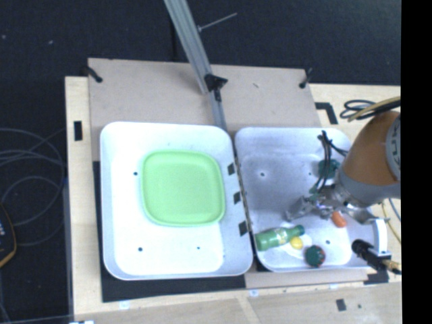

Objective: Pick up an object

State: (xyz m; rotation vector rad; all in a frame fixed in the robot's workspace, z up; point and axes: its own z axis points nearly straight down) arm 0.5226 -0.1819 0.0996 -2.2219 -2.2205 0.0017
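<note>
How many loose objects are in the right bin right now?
4: green bottle along the near wall, yellow piece beside it, dark green ball, orange item by the arm. More may be hidden.

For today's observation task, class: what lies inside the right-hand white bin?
Inside the right bin, near its front edge, lie a green bottle, a small yellow piece, a dark green ball and an orange item. The gripper and arm cover whatever lies beneath them.

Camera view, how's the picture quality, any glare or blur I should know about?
In the camera view, light washes out the left bin around the green plate, flattening its rim; the right bin reads greyer and mottled; the gripper and the small objects near it are soft and low in detail, while the green bottle stays legible.
</note>
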